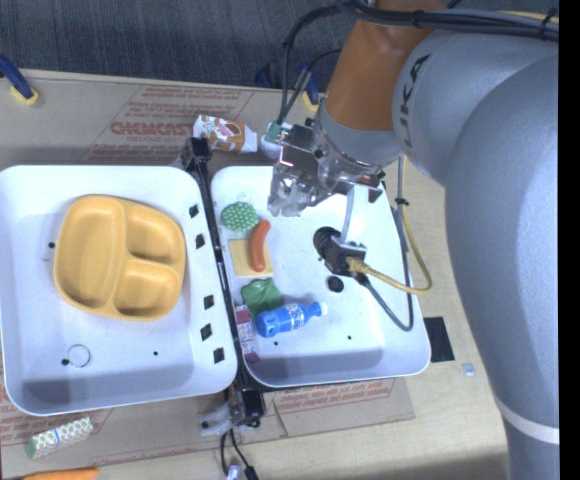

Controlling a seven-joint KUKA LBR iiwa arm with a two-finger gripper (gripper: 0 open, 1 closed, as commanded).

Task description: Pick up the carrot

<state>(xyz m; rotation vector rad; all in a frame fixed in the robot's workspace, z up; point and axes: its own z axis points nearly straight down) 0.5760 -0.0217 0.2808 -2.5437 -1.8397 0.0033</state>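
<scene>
Nearest us, in the right bin [400, 353], we see a blue bottle [288, 319] lying on its side, with a green item [261, 294] touching it just behind. Farther back, the carrot [259, 244] rests on a yellow slice [249, 256], a round green piece [238, 215] just beyond it to the left. The gripper [288, 200] hovers just beside the carrot's far end; we cannot tell how its fingers stand. In the left bin [20, 298] sits a yellow divided plate [120, 256]. Behind the bins lies a small packet [220, 133].
</scene>
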